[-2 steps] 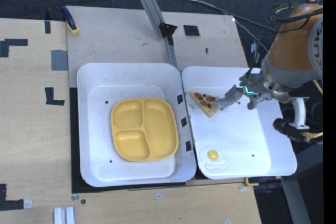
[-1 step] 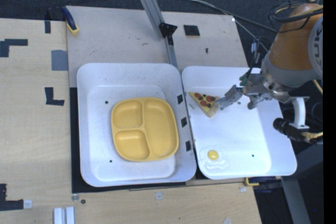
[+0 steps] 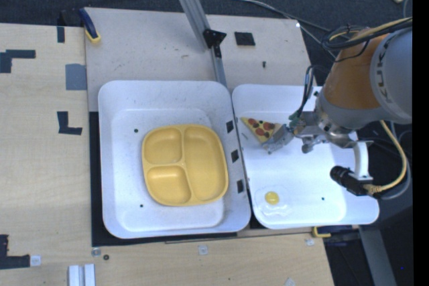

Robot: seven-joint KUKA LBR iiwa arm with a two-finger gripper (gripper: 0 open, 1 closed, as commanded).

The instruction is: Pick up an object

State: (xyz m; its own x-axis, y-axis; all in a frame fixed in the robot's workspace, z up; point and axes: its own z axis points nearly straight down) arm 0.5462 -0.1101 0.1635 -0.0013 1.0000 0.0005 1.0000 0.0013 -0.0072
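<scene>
Gripper (image 3: pixel 281 140): we find it low inside the right bin (image 3: pixel 335 207), in that bin's upper half, reaching in from the right at the end of the grey arm (image 3: pixel 365 87) with its orange band. Its fingers point left toward the bin's inner wall; whether they are spread or closed we cannot tell, as they show only as a small grey blur.

Pizza slice (image 3: pixel 260 127): a toy wedge, yellow with red spots. We log it flat on the floor of the right bin, near the upper left corner, its point aimed down and right. It lies just left of and slightly above the fingertips, touching them or nearly so; we cannot tell which. We do not see it between the fingers.

Fried egg (image 3: pixel 272 201): a toy, white with a yellow yolk. We log it near the front edge of the right bin, well apart from the gripper, below it.

Yellow tray (image 3: pixel 184 164): a divided plate of three compartments, lying in the middle of the left bin (image 3: pixel 120 117).
</scene>
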